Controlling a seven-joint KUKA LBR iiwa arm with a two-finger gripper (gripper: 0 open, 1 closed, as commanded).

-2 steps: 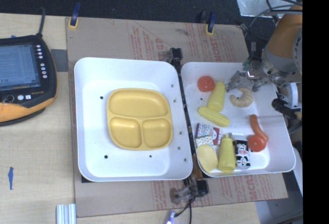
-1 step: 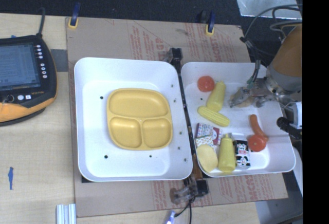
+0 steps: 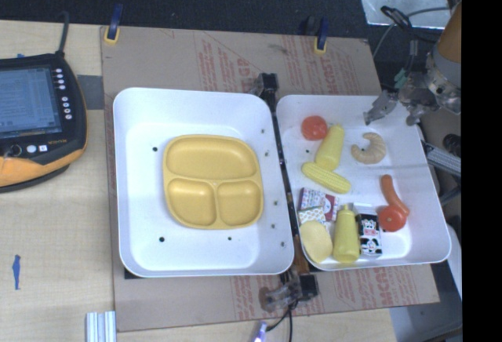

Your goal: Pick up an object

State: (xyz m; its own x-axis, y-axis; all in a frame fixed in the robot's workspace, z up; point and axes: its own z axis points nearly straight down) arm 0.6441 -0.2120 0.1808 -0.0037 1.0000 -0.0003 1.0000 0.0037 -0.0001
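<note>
We see the tool (image 3: 390, 106) at the right bin's (image 3: 436, 248) far edge, its fingers apart and gripping nothing. Just beside it, nearer us, lies the croissant (image 3: 370, 148), the closest thing to take. We judge it a light, stiff plastic toy, curved and somewhat slick, so a grip across its thick middle should hold best. The tomato (image 3: 314, 127) and yellow bottle (image 3: 330, 146) lie near it on the left.
</note>
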